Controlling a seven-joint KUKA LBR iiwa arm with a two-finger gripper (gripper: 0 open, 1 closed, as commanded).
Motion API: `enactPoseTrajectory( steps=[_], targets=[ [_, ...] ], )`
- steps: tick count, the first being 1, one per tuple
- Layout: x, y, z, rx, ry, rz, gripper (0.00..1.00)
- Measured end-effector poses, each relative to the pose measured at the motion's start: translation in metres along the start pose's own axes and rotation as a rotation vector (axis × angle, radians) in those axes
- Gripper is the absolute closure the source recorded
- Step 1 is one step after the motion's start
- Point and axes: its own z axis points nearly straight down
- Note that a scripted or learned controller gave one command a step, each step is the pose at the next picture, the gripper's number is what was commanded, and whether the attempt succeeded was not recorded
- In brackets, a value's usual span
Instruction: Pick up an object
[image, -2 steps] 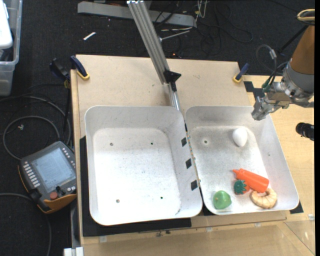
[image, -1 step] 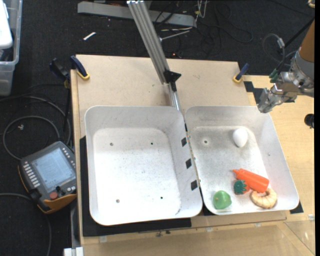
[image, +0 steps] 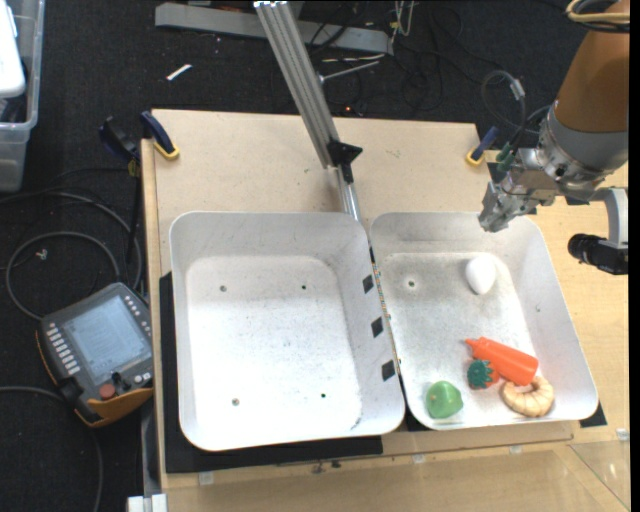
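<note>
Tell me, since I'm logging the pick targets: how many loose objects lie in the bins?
5, all in the right bin: a white egg near its far side, a carrot, a small green vegetable, a green ball and a tan pastry along the near edge.

Arm (image: 598, 90) runs off the top & right edges, so only the wrist end shows. Gripper (image: 497, 217) is small and blurry over the right bin's (image: 560, 300) back rim; can't make out its fingertips. Green toy (image: 481, 374) sits partly tucked behind the carrot (image: 503, 359), shape unclear. Clear box (image: 14, 90) at left is cut by the edge. Pendant's (image: 97, 350) screen too small to read.
</note>
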Motion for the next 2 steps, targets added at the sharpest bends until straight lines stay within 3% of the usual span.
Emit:
enactPoseTrajectory(
  steps=[2],
  targets=[
    [0.102,-0.038,0.008,0.002,0.0,0.0,1.0]
  ],
)
